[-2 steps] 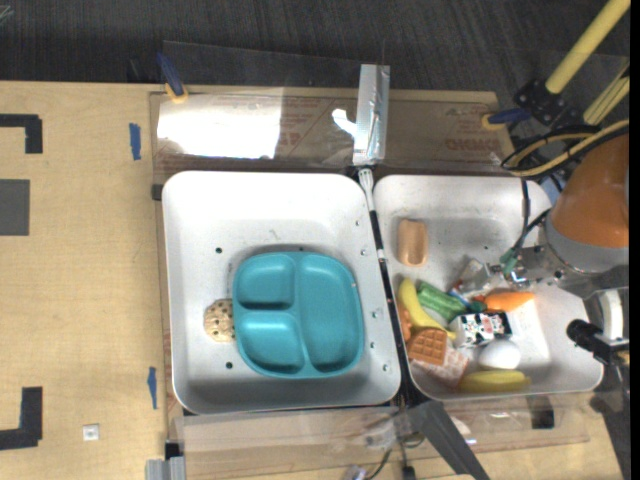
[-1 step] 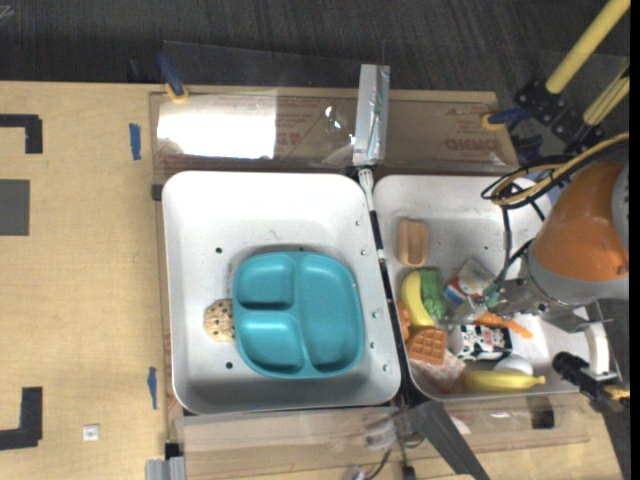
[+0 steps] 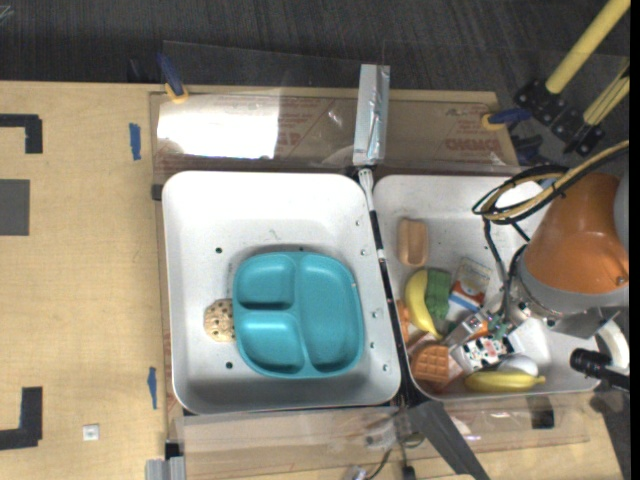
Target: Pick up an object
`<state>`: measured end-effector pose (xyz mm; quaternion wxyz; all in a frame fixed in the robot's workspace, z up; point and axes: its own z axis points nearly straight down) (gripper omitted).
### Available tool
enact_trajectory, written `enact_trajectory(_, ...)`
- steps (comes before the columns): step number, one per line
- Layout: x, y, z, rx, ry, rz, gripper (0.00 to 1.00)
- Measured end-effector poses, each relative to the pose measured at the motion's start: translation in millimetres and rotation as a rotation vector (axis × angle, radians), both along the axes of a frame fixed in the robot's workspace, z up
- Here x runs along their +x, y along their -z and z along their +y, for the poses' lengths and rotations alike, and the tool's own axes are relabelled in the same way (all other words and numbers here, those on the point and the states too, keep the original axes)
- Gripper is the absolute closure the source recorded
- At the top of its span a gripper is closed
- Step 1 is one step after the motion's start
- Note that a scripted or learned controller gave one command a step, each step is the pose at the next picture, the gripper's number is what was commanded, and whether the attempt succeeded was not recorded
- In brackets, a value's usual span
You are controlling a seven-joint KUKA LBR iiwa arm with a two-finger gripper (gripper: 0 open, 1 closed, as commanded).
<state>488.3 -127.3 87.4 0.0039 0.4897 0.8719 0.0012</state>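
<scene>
The right bin [image 3: 445, 203] holds several toy foods. A tan bread piece [image 3: 412, 240] lies near its left wall. A yellow banana [image 3: 418, 303] rests beside a green item [image 3: 440, 293], with a small colourful box [image 3: 465, 293] to their right. A waffle [image 3: 432, 363] sits at the front, and a second banana [image 3: 505, 378] lies at the front right. My gripper [image 3: 480, 336] is low in this bin, among the box, the waffle and the second banana. The arm's orange band [image 3: 580, 243] hides the bin's right part.
The left bin [image 3: 200, 228] contains a teal divided plate [image 3: 298, 313] with a cookie [image 3: 219, 320] touching its left edge. A clear plastic barrier [image 3: 370, 118] stands behind both bins. Black cables [image 3: 510, 203] loop over the right bin's back corner.
</scene>
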Motion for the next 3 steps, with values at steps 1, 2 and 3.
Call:
enact_trajectory(1,2.8,-11.5,0.3,-0.001,0.001,-0.01,1.0)
enact_trajectory(2,2.4,-10.9,0.3,-0.001,0.001,-0.008,0.0)
enact_trajectory(3,2.4,-10.9,0.3,-0.001,0.001,-0.008,0.0)
